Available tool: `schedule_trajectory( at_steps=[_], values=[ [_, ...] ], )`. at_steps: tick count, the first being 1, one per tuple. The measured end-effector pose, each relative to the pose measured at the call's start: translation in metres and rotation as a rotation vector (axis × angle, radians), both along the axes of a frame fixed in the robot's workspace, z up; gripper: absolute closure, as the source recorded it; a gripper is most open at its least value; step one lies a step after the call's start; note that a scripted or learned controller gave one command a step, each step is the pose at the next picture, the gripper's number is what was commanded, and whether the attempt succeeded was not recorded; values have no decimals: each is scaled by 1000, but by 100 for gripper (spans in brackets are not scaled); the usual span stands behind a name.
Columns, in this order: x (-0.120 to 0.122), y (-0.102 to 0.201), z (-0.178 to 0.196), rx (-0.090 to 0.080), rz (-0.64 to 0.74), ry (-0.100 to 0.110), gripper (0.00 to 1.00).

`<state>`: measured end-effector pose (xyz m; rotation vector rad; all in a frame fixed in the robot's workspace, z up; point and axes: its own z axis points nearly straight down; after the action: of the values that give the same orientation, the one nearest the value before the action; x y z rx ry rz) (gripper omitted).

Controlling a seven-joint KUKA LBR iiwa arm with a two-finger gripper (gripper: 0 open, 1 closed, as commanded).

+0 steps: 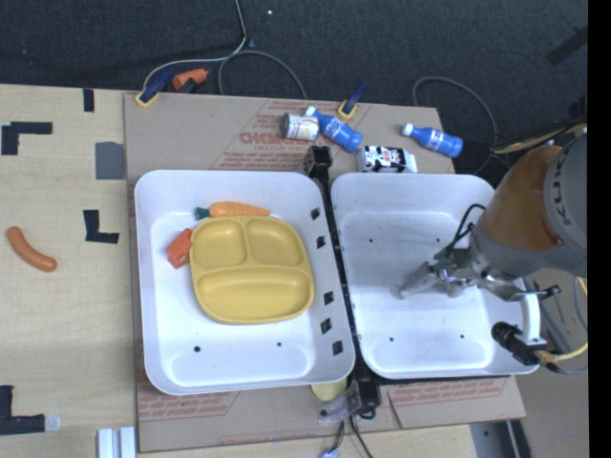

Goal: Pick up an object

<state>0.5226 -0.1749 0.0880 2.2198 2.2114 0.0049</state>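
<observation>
The grey two-finger gripper (412,284) hangs low over the middle of the shallow white right bin (382,351). Can't tell if it's open or closed, & nothing shows in it. The things to grab sit in the shallow white left bin (158,342): a yellow plastic plate w/ three parts (252,267) in the middle, an orange toy carrot (239,210) touching its top edge, a small red-orange piece (179,247) at its left. Pick-up looks not done yet; all the grabbing is left.
</observation>
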Motion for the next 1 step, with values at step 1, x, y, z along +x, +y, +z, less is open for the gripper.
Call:
schedule_trajectory(
  at_steps=[1],
  values=[
    [49, 34, 59, 3, 10, 0, 0]
  ],
)
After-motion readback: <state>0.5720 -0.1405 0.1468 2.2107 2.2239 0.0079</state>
